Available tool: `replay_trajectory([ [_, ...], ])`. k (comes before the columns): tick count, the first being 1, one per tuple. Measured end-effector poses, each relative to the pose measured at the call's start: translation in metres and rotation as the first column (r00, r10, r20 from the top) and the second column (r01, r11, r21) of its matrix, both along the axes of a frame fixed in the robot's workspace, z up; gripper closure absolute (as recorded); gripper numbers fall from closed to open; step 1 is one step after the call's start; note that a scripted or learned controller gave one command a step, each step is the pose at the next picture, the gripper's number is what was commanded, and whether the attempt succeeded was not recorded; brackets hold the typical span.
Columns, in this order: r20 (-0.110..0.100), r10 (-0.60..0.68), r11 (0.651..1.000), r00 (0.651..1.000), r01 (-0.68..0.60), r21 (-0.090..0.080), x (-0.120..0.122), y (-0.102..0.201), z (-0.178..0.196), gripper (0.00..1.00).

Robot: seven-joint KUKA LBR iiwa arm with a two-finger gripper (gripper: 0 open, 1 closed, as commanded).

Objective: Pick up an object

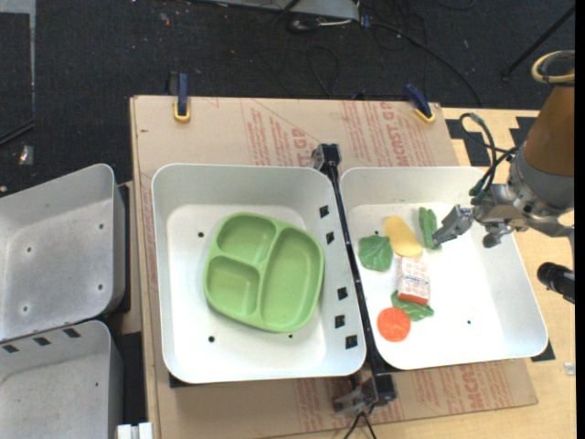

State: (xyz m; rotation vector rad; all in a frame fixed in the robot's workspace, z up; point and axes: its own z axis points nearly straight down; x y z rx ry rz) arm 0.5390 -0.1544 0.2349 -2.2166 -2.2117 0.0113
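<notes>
In the right bin (484, 332) lie a yellow banana-like piece (403, 235), a green pod (427, 226), a green leaf (375, 251), a red and white box (414, 280) over a second green leaf (418, 308), and an orange-red round piece (394, 324). My gripper (454, 223) hangs at the bin's upper right part, just right of the green pod and the yellow piece. I see nothing held in it.
The left bin (174, 337) holds a green three-compartment plate (264, 271). Spare white bins (55, 245) lie off the bench at the left. Blue and yellow clamps (182, 96) sit on the board's far edge. The arm's wrist (539, 176) reaches in from the right.
</notes>
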Motion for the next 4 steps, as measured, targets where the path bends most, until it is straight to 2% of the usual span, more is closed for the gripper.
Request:
replay_trajectory([
  [1, 0.012, 0.003, 1.0, 1.0, -0.003, -0.002, 0.003, 0.0, 0.006, 0.0],
  [2, 0.007, 0.0, 1.0, 1.0, 0.0, -0.001, 0.003, -0.004, -0.057, 0.0],
  [3, 0.007, 0.001, 1.0, 1.0, -0.001, 0.0, 0.004, 0.005, -0.118, 0.0],
  [4, 0.009, 0.001, 1.0, 1.0, -0.001, -0.001, 0.004, 0.005, -0.144, 0.0],
])
